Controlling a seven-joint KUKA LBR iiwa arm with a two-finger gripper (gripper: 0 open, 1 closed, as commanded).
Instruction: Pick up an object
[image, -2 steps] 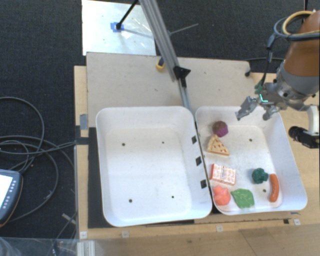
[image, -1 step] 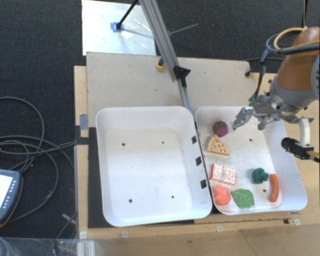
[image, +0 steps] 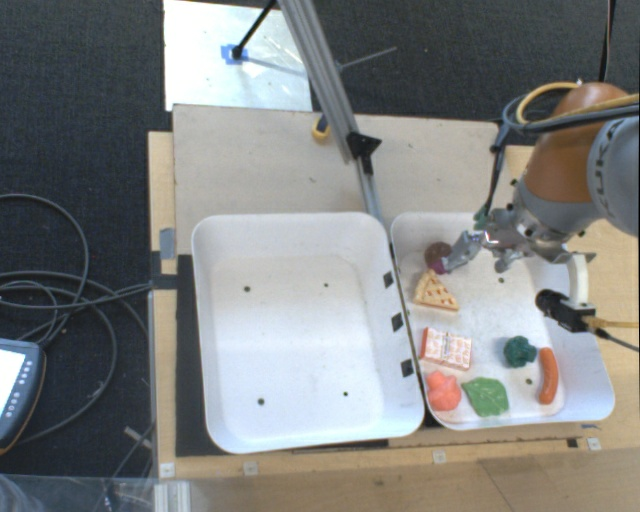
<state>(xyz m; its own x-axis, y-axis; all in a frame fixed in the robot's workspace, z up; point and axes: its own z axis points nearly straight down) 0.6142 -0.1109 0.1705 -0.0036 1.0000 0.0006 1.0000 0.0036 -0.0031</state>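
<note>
My gripper (image: 480, 260) hangs over the far part of the right bin (image: 590, 400). It is open, with nothing between its fingers. Its left fingertip (image: 457, 257) is right beside a dark maroon round piece (image: 436, 253) near the bin's far left corner. Just in front of that piece lies a yellow waffle wedge (image: 435, 293). Nearer the front are a red and white wafer block (image: 446, 348), an orange-red lump (image: 443, 390), a green leaf piece (image: 486, 396), a dark green broccoli (image: 518, 351) and an orange sausage (image: 547, 375).
The left bin (image: 215, 250) sits against the right one, with black clips (image: 397, 320) along the shared rim. A grey pole (image: 330, 80) slants down to the bins' far junction. A black part (image: 560, 308) of the arm overhangs the right bin's right side.
</note>
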